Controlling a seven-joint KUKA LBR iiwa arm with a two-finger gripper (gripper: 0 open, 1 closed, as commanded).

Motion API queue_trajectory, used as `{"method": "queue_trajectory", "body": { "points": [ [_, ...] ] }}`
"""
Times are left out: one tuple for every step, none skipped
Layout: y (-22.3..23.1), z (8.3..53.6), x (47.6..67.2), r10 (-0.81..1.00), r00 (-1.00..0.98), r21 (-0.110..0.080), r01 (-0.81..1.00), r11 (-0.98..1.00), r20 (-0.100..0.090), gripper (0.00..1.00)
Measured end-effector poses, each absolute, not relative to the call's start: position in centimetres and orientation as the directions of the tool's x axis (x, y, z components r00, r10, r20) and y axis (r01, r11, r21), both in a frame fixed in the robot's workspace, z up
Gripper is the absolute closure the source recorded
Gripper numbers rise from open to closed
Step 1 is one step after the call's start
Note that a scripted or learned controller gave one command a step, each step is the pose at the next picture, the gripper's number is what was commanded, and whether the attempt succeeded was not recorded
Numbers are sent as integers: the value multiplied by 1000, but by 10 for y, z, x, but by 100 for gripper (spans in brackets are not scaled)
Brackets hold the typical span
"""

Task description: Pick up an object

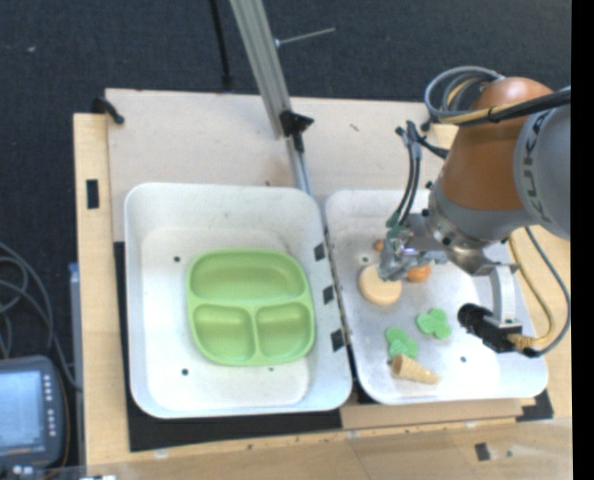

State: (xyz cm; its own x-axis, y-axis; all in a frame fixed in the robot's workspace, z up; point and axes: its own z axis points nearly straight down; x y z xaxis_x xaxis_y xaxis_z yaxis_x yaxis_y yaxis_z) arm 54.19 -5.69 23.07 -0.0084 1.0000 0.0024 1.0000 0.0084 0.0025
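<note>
The grey arm is reaching in over the right edge of the bench; its orange band is hanging above the far right part of the right bin. The gripper is hovering low near that bin's middle, a little towards its left wall; whether it is apart or together I cannot tell. A tan round disc is lying just beside the gripper, on the near side; whether the two are touching is unclear. A small orange piece is peeking out at the gripper's right. Nearer the bin's near edge, two green pieces are lying close together: one towards the middle, the other touching a tan cone that is lying on its side. In the left bin a green divided plate is sitting flat, near the centre.
</note>
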Motion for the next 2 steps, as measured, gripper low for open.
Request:
{"method": "queue_trajectory", "body": {
  "points": [
    [-4, 228, 525, 1000, -8, 1, 1000, 8, 1, 100],
    [49, 238, 510, 1000, -9, 1, 1000, 9, 3, 100]
  ]
}}
